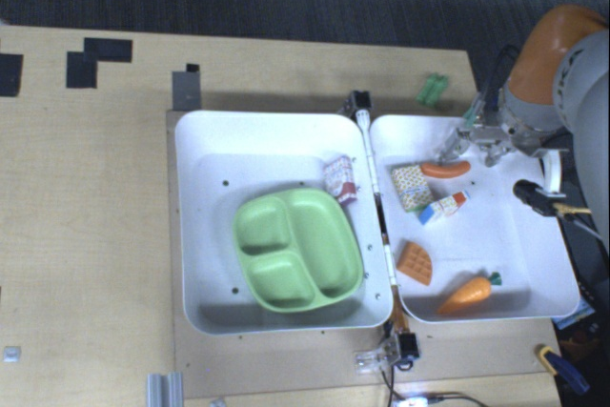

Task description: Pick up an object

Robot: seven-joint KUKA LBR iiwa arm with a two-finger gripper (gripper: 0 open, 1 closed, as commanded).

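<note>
My gripper (474, 151) is over the back of the right bin (534, 253), open, with nothing between its fingers. An orange sausage (445, 170) lies just below and left of the fingertips. Close by are a speckled tan block (411, 186) and a small blue, white and red bottle (443, 206). Nearer the front of that bin lie a brown waffle piece (415, 262) and an orange carrot (467, 293) with a green top.
The left bin (205, 205) holds a green divided plate (297, 248) and a small red-and-white packet (340, 177) by the shared wall. A green toy (433, 90) lies on the bench behind the right bin. The arm's body covers the right bin's far right edge.
</note>
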